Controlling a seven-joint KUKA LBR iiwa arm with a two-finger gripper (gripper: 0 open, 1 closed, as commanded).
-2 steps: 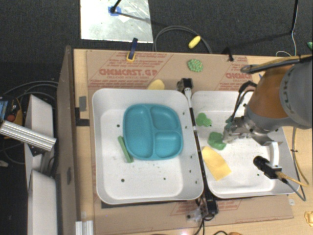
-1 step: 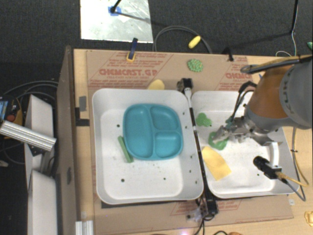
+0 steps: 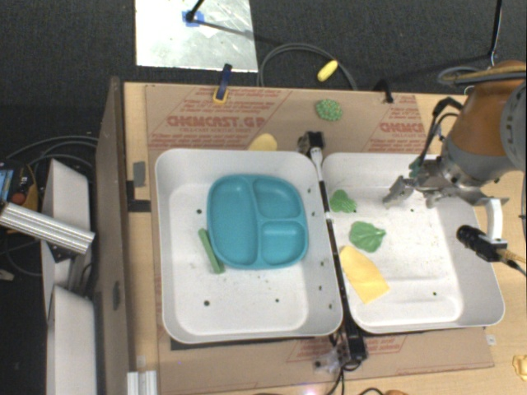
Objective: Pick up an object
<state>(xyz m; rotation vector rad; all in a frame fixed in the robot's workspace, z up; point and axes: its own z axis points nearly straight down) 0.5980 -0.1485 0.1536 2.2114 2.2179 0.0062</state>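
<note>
Yellow wedge (image 3: 363,273), right bin (image 3: 469,303), near front; green leaf (image 3: 366,235) just behind it; smaller green piece (image 3: 342,202) further back. Gripper (image 3: 402,192): over right bin, fingers apart, clasping nothing. Left bin (image 3: 181,303): blue divided plate (image 3: 256,221), green stick (image 3: 210,250) alongside.

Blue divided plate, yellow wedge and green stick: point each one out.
Blue divided plate (image 3: 256,221), camera view, on the ridge between its compartments.
Yellow wedge (image 3: 363,274), camera view, middle of its flat face.
Green stick (image 3: 210,250), camera view, mid-length.
</note>
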